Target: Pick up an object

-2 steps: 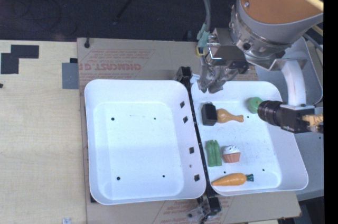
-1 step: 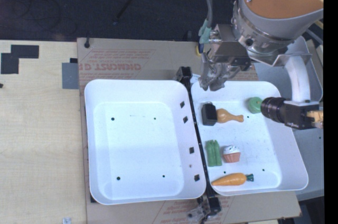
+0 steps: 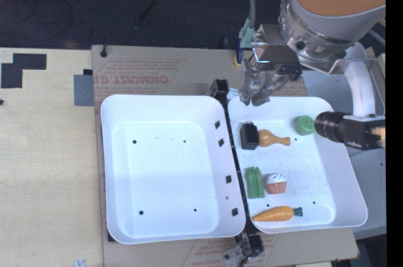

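One cardboard sheet [image 3: 157,70] bears mirrored, perhaps unreadable, print.

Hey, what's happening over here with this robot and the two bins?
A robot arm reaches in from the right, its gripper hovering over the far edge of the right bin. It holds nothing between its fingers. In that bin lie a black block beside a drumstick, a green round piece, a green bundle, a cupcake and a carrot. The pick has not happened yet.
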Controlling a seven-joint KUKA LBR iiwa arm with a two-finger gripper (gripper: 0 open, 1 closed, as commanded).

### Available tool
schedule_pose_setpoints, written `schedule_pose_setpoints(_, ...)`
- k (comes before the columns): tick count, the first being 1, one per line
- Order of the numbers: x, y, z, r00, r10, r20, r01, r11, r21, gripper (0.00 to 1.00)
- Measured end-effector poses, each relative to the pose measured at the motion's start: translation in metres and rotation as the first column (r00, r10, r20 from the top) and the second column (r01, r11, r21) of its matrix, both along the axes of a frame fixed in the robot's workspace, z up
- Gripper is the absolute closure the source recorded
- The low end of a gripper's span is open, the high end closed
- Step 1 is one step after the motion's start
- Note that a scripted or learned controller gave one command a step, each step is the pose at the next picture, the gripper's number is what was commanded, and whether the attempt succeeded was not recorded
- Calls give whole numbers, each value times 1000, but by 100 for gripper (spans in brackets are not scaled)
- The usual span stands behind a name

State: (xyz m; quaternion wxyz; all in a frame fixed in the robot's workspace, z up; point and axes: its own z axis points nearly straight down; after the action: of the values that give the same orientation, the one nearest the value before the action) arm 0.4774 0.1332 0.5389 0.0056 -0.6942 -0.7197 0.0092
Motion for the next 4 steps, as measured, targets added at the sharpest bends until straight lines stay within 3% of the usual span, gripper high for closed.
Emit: schedule_pose_setpoints(4, 1, 3, 37, 1000, 21, -18, -21, 1000, -2, 100)
